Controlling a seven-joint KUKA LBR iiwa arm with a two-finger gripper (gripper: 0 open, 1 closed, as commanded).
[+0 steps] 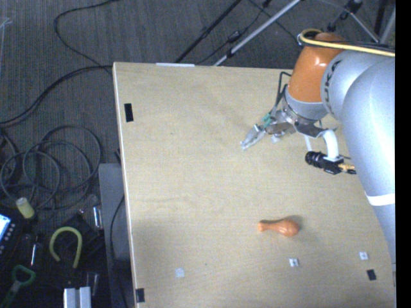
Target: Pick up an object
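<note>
While the hand [252, 138] hovers, the orange object [280, 227] lies apart.

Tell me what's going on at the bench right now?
The KUKA arm reaches in from the right, its end effector poised over the bare wooden bench top. Nothing shows between its fingers. The only object, an orange pear-shaped piece, lies on the board nearer the camera, well apart from the end effector. The pick is not yet made.
</note>
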